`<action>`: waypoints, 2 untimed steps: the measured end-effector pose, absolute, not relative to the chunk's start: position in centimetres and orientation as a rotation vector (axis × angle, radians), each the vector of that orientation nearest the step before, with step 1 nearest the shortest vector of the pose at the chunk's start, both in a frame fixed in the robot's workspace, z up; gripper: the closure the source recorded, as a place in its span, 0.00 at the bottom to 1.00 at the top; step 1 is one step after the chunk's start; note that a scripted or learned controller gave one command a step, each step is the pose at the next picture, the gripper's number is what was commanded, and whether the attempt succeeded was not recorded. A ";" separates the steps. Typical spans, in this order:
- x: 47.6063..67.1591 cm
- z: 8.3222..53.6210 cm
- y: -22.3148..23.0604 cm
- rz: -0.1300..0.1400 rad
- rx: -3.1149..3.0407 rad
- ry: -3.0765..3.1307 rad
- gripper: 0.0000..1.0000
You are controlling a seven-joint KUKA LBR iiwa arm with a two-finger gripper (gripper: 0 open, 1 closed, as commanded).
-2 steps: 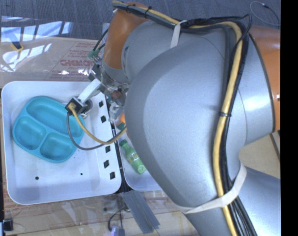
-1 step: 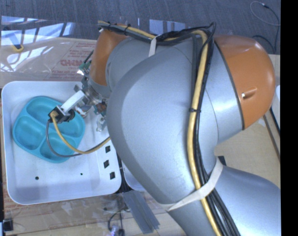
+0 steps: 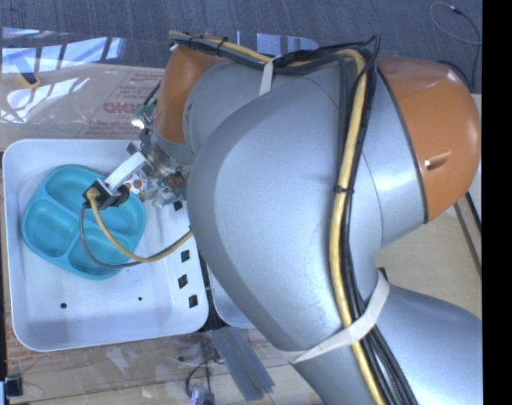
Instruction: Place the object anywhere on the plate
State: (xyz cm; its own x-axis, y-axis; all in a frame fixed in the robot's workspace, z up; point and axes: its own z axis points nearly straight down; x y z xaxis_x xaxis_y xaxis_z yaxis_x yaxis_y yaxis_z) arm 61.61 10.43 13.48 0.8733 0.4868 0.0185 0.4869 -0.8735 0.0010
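A light blue plate (image 3: 61,222) with several compartments lies in the left half of the left white bin (image 3: 36,332). My gripper (image 3: 158,182) hangs low over the bin, just off the plate's upper right edge, under the orange wrist band (image 3: 184,83). A small blurred patch with a bit of red (image 3: 139,184) shows right beside the gripper, and I cannot tell whether it is the object or whether it is held. A white and black piece (image 3: 112,186) juts from the gripper over the plate's right rim.
A yellow cable (image 3: 99,243) loops from the gripper across the plate's right side. The grey arm (image 3: 306,209) covers the right bin, of which a sliver (image 3: 224,310) shows. A clear plastic sheet (image 3: 70,99) lies behind the left bin.
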 end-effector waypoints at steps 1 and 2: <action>63.9 19.2 8.5 0.004 -3.031 -0.817 1.00; 63.9 19.1 8.5 0.006 -3.030 -0.818 0.00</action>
